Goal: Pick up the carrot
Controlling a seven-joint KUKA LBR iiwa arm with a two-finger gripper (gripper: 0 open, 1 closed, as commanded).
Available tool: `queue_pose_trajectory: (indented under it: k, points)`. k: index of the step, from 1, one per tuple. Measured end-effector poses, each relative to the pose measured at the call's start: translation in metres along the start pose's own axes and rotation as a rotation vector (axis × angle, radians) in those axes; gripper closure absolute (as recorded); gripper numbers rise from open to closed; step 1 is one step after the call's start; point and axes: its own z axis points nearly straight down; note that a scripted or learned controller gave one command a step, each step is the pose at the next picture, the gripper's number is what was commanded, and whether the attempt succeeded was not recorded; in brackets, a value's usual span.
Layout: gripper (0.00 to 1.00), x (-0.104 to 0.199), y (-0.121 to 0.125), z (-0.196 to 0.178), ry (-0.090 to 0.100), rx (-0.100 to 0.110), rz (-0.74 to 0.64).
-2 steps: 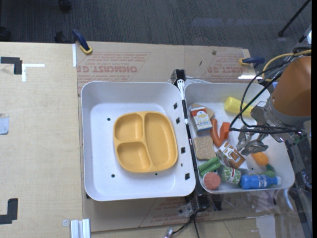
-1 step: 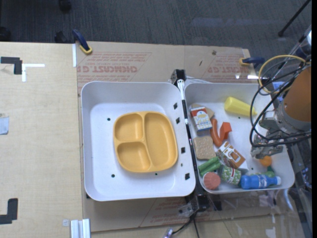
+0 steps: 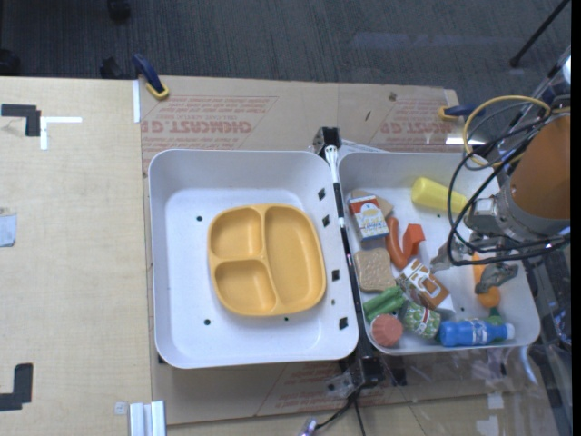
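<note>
We see the blue bottle [image 3: 474,333] nearest in the right bin [image 3: 525,330], jaws hanging above it with grip state unclear, and the carrot [image 3: 397,246] farther back, well left of the jaws.

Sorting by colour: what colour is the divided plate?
Yellow-orange divided plate, seen in the camera view.

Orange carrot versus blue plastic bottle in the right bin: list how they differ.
The slim orange carrot lies mid-bin, pointing roughly up and down the view; the thicker blue plastic bottle with a white cap lies crosswise along the near wall. The carrot tapers; the bottle is a stubby cylinder. Both lie flat in the right white bin.
</note>
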Motion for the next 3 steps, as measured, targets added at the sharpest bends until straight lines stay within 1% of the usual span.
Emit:
queue_pose_trajectory:
  k: [1,2,3]
  points:
    - [0.00,-0.016,-0.035,0.009,-0.002,-0.009,-0.279]
    - [1.00,-0.012,-0.037,0.000,0.005,-0.004,-0.275]
    - [1.00,-0.093,0.024,-0.072,0.022,-0.004,-0.230]
